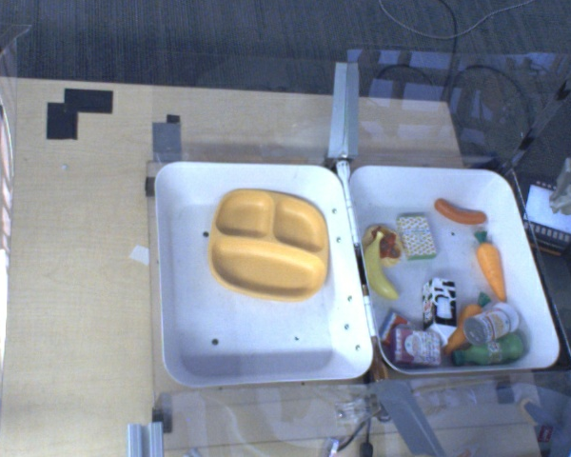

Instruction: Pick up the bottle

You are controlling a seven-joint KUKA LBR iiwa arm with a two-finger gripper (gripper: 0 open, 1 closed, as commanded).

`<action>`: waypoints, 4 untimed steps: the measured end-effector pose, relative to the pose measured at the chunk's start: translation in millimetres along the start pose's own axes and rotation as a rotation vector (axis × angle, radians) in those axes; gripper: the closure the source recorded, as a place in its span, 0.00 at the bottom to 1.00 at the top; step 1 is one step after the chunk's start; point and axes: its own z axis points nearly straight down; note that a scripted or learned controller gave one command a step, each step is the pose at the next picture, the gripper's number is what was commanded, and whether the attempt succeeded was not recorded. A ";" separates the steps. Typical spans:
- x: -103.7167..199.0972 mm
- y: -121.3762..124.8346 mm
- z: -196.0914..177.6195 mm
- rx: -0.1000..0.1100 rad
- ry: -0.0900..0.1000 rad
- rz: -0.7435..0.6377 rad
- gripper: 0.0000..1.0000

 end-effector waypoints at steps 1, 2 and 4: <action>109.9 11.9 -67.5 0.002 0.001 0.206 1.00; 144.4 93.8 -66.4 0.003 0.000 0.712 1.00; 106.0 54.5 146.3 0.009 -0.002 0.697 1.00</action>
